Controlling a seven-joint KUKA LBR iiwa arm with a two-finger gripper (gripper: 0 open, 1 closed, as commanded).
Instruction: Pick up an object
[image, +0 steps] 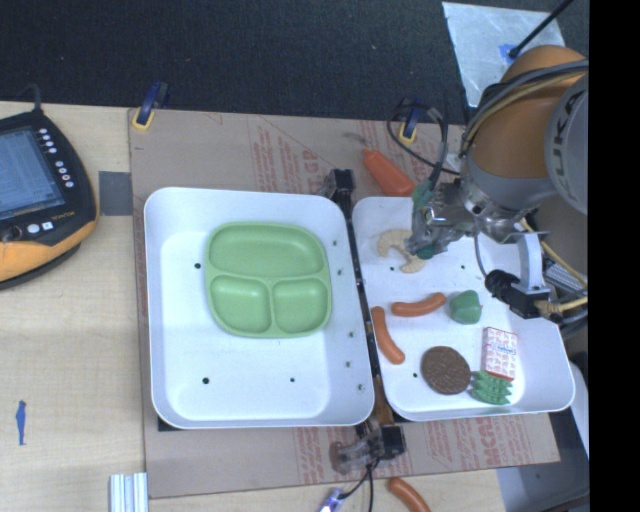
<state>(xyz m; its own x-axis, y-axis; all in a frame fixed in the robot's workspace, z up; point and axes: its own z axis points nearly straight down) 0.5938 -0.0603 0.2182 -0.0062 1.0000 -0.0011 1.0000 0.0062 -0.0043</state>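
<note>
We have the gripper low in the right bin, near its far left corner. Jaw state: we can't tell, the wrist hardware blocks the tips from this slant.

Right under the tips, touching or nearly so, lies a pale beige piece, maybe a peanut or a bit of bread, too small to call. We judge that's the target, but nothing is visibly pinched, so we don't count a grasp.

Everything else sits nearer the camera than the jaws:
- orange sausage, just below the tips
- green lump, touching that sausage's right end
- second sausage, against the bin's left wall
- brown round patty, with a leafy green piece and a small red-and-white packet beside it, well off to the near right

Left of the jaws, across the divider, the other bin carries a green divided plate. A carrot lies outside the bins, beyond the jaws.

Risks from here:
- Flat, thin piece on a smooth floor: tips may close above it or skid it away.
- It's close to the far wall and corner, so a finger could land on the rim and stall the close.
- Loose cables hang near the wrist and could snag on the lift.
</note>
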